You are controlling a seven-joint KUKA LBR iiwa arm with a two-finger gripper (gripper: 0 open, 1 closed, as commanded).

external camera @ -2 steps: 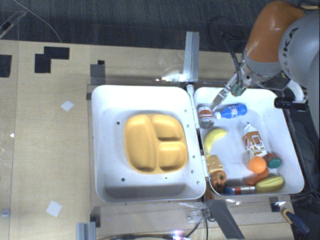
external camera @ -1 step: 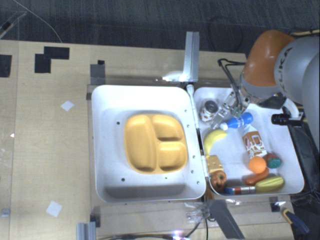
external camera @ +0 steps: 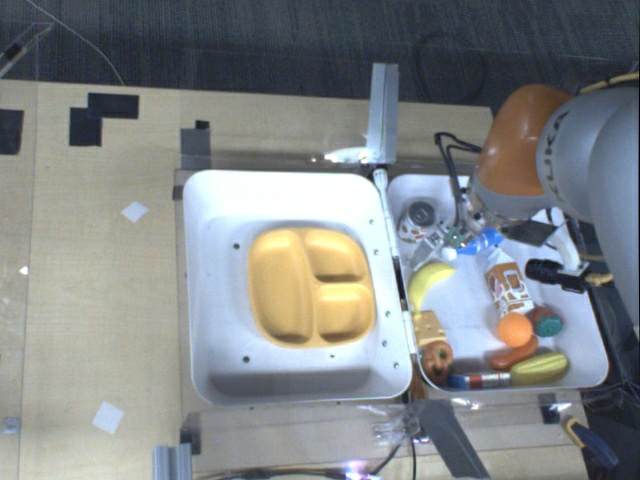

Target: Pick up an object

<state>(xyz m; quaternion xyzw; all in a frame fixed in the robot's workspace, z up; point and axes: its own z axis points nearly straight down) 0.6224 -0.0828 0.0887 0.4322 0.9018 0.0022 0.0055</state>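
Landmark: right-hand white bin, shallow, holding the pickable items. To its left, touching along the shared wall, the left-hand white bin, which holds a yellow divided tray with three compartments, lying flat near that bin's middle. Inside the right-hand bin, far end: a small round grey object and, beside it, a small cluttered white-and-red item, too small to identify. Left-centre of this bin: a yellow banana-shaped object. Against the bin's left wall, nearer the near end: a tan block, with a brown-orange rounded object just below it. Centre-right: an orange-and-white packet, tilted, with a blue-capped end toward the arm; below it an orange ball and, to the ball's right, a small red-and-green object. Near end: a yellow-green oblong fruit shape beside a red marker-like stick lying along the near wall. KUKA arm, grey with orange band, leans over this bin's far right corner; its gripper sits low over the far part of the bin, close to the packet's blue end. Whether the gripper is spread or closed cannot be told, nor whether it grips anything.
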